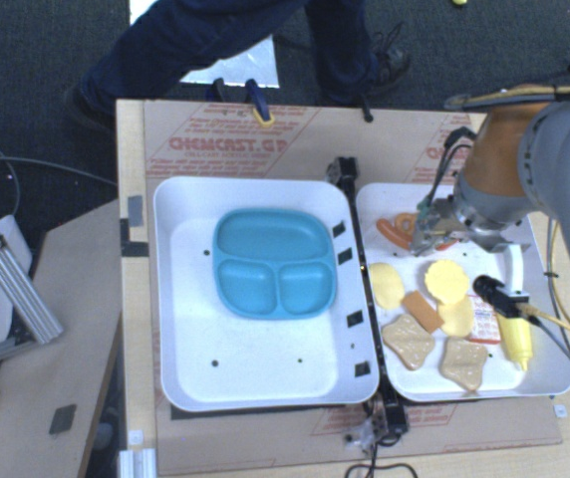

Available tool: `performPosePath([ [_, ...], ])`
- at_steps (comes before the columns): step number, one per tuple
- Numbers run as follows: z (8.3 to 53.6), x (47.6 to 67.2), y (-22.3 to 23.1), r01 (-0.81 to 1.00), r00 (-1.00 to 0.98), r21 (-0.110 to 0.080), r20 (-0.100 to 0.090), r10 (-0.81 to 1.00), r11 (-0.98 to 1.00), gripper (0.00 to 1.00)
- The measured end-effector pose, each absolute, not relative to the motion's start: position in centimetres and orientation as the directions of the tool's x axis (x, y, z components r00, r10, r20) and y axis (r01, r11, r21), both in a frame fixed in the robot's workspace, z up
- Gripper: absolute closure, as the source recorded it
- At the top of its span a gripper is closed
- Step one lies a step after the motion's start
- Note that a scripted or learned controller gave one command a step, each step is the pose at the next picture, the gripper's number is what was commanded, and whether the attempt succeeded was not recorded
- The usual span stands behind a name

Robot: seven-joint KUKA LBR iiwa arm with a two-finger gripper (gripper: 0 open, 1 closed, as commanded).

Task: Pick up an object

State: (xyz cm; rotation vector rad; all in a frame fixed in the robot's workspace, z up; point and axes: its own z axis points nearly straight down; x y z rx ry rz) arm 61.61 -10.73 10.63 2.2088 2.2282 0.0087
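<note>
The gripper point(430, 235) is low over the orange toy carrot point(397, 230) near the right bin's point(554, 371) far left corner; whether it is parted, I cannot tell. This looks like the grasp step; next, close and lift.

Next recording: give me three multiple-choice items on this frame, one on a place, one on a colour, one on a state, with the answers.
1. Where is the divided plate?
A. left bin
B. right bin
C. on the floor

2. What colour is that plate?
A. red
B. blue
C. green

3. How does the end effector stand to the orange piece?
A. it carries it high over the left bin
B. it is low in the right bin, right beside it
C. it is parked outside both bins

Answers: 1 A, the plate lies in the left bin. 2 B, it is plainly light blue. 3 B, the tip is down in the right bin at the piece's edge; a hold cannot be judged.
</note>
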Motion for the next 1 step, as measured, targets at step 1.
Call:
performPosePath([
  [1, 18.88, 59.64, -0.63, 1.0, -0.011, 0.005, 0.003, 1.0, 0.011, 1.0],
])
